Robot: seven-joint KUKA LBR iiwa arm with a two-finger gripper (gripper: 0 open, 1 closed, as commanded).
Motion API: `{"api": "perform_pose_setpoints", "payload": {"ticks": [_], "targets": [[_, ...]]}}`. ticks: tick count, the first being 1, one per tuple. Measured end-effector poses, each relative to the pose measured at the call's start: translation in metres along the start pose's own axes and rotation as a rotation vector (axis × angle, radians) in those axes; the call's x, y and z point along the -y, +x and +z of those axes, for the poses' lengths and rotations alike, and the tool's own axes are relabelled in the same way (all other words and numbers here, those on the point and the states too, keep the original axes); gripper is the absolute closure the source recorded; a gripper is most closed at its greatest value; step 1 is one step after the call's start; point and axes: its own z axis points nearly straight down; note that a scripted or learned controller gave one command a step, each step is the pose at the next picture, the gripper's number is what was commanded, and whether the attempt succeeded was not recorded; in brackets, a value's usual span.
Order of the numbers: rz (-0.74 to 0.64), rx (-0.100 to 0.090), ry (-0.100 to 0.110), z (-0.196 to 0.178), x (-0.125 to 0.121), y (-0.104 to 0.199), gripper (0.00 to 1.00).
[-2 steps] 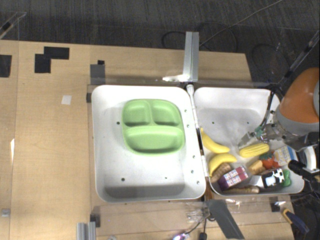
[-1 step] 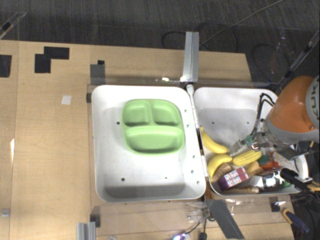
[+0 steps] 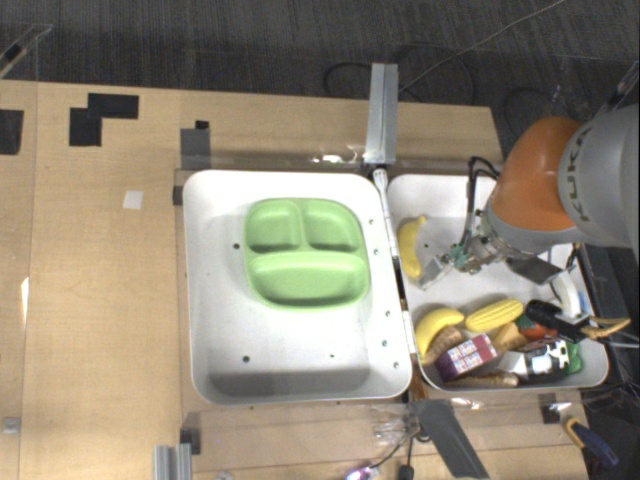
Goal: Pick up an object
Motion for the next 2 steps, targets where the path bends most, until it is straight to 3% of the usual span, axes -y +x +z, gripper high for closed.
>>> {"api": "perform_pose_setpoints", "payload": {"ticks": [1, 2], "targets": [[0.12, -0.002, 0.006, 0.002, -0.024, -0.017, 0.0], [0.203, -0.005, 0.016, 0.005, -0.082, -0.034, 0.0]]}}
